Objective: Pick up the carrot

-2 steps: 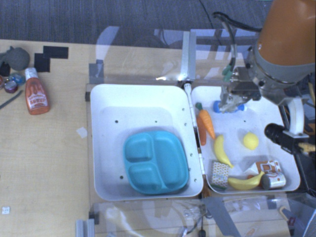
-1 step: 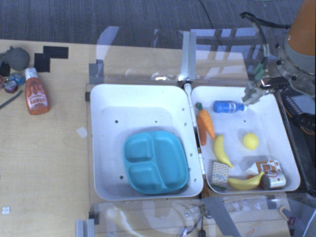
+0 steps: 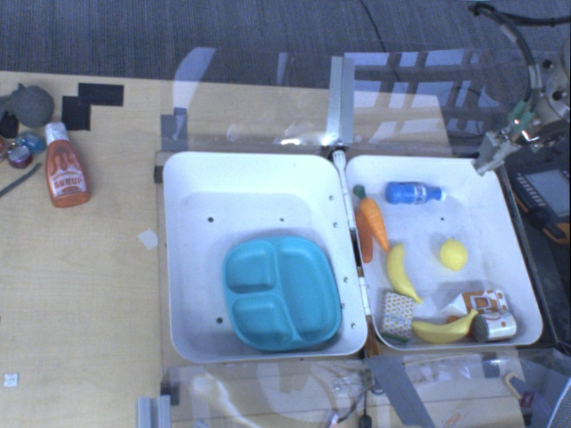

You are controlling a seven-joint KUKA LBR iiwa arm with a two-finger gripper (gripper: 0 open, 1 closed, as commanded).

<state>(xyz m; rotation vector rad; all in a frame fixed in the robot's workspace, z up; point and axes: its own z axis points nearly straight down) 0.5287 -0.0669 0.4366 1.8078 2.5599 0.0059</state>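
Carrot [image 3: 372,224] hugs bin wall [image 3: 350,230]; banana [image 3: 401,273] crowds below.

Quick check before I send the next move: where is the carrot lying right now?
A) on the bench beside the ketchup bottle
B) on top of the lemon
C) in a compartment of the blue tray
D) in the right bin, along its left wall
D: the carrot lies in the right bin against its left wall, just below-left of the blue bottle and above a banana.

Grey wrist [image 3: 526,123], black cabling.
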